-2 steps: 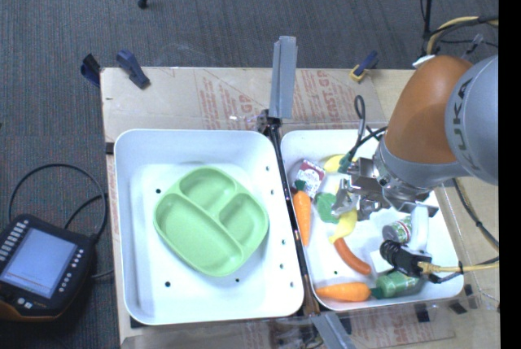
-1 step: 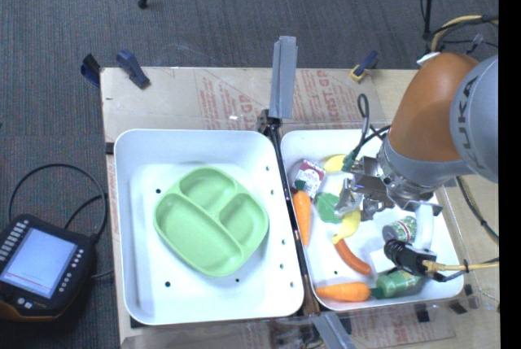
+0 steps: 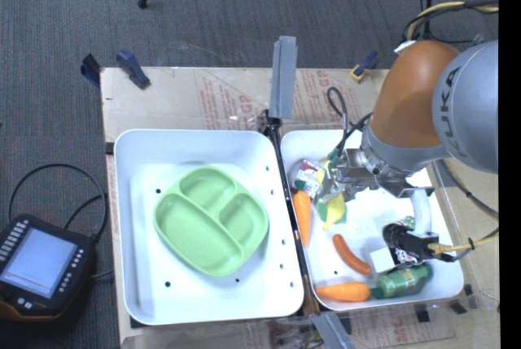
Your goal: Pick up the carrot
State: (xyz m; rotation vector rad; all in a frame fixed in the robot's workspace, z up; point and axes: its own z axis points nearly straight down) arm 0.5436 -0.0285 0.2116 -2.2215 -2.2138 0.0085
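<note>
Two carrots lie in the right bin point(image 3: 446, 219). One carrot point(image 3: 302, 215) lies lengthwise along the bin's left wall. A second carrot point(image 3: 343, 291) rests against the front wall. My gripper point(image 3: 332, 191) hangs over the bin's left half, just right of the first carrot's upper end and above a yellow-green item point(image 3: 334, 211). Nothing shows as held in it.
An orange-red sausage-shaped item point(image 3: 351, 254) lies mid-bin and a green bottle point(image 3: 401, 281) at the front right. A small colourful packet point(image 3: 308, 172) sits at the back left. The left bin point(image 3: 134, 176) holds a green divided plate point(image 3: 212, 219).
</note>
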